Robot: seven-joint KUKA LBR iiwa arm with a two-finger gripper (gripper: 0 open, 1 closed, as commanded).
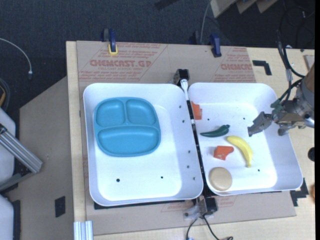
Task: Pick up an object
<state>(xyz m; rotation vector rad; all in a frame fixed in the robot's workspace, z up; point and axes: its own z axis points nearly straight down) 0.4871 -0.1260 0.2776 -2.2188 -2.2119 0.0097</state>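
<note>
Gripper [270,123], fingers spread and empty, hovers by the right bin's [280,181] right edge, poised near banana [240,148].

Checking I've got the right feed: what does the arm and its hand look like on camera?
The arm enters at the right edge as a grey body with black cables running along it. Its hand is dark grey metal, boxy and angular, with two stubby fingers.
</note>
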